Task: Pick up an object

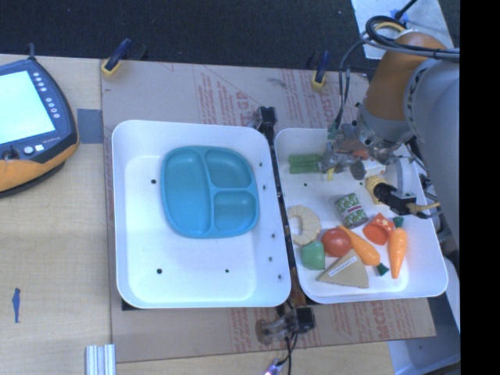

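Gripper point(337, 161) lowered at the far end of the right white plastic bin point(434, 281); grip state cannot be told.

A green toy block point(305, 163) lies just left of it; a squarer descent over it is advised. Red lettering on the cardboard underlay point(234, 92) is noted, unreadable.

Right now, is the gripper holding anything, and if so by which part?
It cannot be told. The gripper sits low in the right bin, right beside the green stick-shaped toy, but the view is too small to show a grasp.
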